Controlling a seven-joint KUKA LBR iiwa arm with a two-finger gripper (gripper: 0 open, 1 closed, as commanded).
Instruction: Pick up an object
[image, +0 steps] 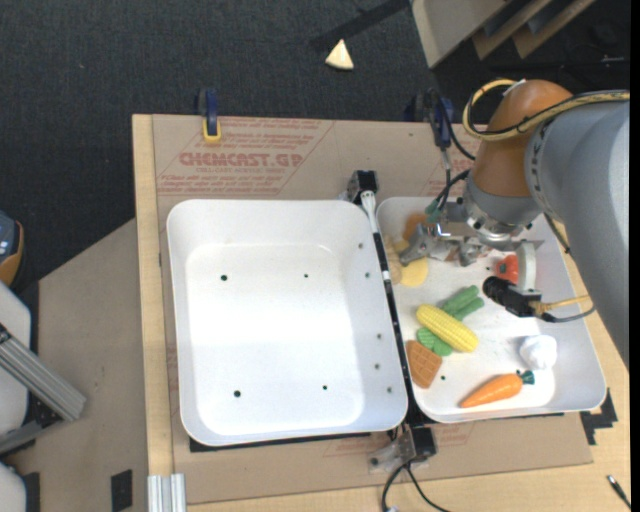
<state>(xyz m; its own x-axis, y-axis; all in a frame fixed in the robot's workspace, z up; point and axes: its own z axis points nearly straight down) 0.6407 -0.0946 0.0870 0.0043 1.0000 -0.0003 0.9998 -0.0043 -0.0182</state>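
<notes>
**White bin, crowded corner: the grab could miss**

Yellow corn (447, 328) lies near the middle of the right bin (590, 385), so I tell every place from it. The gripper (450, 243) hangs low over the far end of that bin, up past the corn in the picture. I cannot tell if it is open or closed. I see no toy held in it.

What could go wrong? The toys nearest the gripper are small. A pale yellow piece (413, 272) sits up and left of the corn, right beside the bin wall. A brown bit (404, 243) lies a little farther up from the corn. If the gripper comes down there, it may bump the wall or just push the toy away. A red bit (510, 268), up and right of the corn, is partly hidden, so a grab there may close on nothing. Smooth toys may also slip out.

Any toy will do for this job. I think the pale yellow piece is the closest one to grab.

More toys share the right bin:
- a green toy (460, 301) just above the corn
- an orange waffle piece (424, 364) just below and left of the corn
- a carrot (492, 390) below and right of the corn
- a white lump (538, 350) to the right of the corn

The left bin (270, 320), well left of the corn, has a bare floor with a few small dark dots.
</notes>
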